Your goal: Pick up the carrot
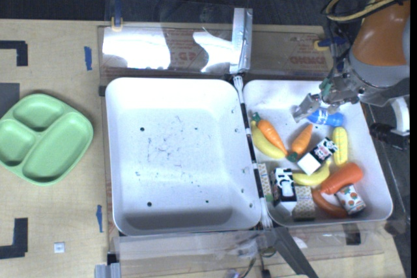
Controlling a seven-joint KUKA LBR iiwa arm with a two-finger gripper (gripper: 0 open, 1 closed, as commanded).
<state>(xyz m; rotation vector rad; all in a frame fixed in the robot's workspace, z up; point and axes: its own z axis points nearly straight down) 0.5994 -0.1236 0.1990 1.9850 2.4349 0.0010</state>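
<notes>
Watch for a wrong pick first. The carrot (272, 136) lies in the right bin (277, 97), close to its left wall and about midway along it. Toward the bin's middle sits a second orange piece (301, 139) of much the same colour and taper. It may be another carrot; you can't be sure at this size. A larger red-orange toy (343, 178) lies toward the bin's near right corner. The gripper (313, 104) hangs over the far middle of the bin, above a blue thing (326, 118), so the second orange piece is the closer of the two. A descent from here could land on that, or on the blue thing.

The second risk is crowding. A banana (266, 145) presses along the carrot's near side, touching it, and the bin's left wall runs just behind. A closing grasp could catch the banana too, or nudge the carrot against the wall so it rolls out. The carrot also lies at a slant to the bin's walls, so a grip not squared across its width will likely slip off the taper.

You cannot tell from this view whether the gripper is spread or closed; nothing shows inside it, so treat it as carrying nothing.

The carrot itself is short, smooth and bright orange. It has a small green top pointing to the bin's far left corner and a narrower tip pointing toward the bin's middle. It looks like hard, glossy plastic and probably slippery, so grip its thick middle.
</notes>
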